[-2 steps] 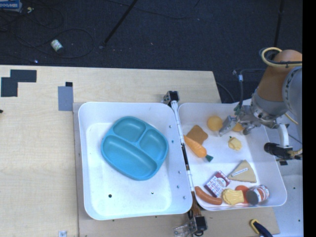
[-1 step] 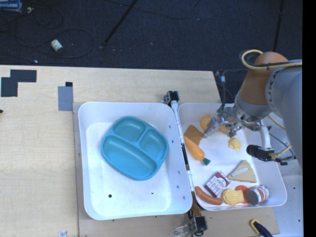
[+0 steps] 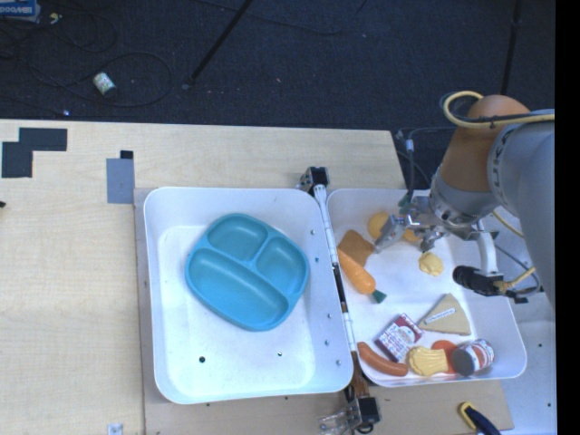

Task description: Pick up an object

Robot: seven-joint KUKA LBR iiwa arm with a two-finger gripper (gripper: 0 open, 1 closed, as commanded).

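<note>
Wooden desk [image 3: 72, 270] carries two white bins: left bin [image 3: 163, 352] holds a blue divided plate [image 3: 246, 270], right bin [image 3: 517, 352] holds toy food, arm's end effector [image 3: 405, 231] spread wide at its far edge, nothing gripped, orange carrot [image 3: 356, 261] just left, lying diagonally.

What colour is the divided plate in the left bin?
Light blue; the divided plate shows plainly in the camera view.
</note>
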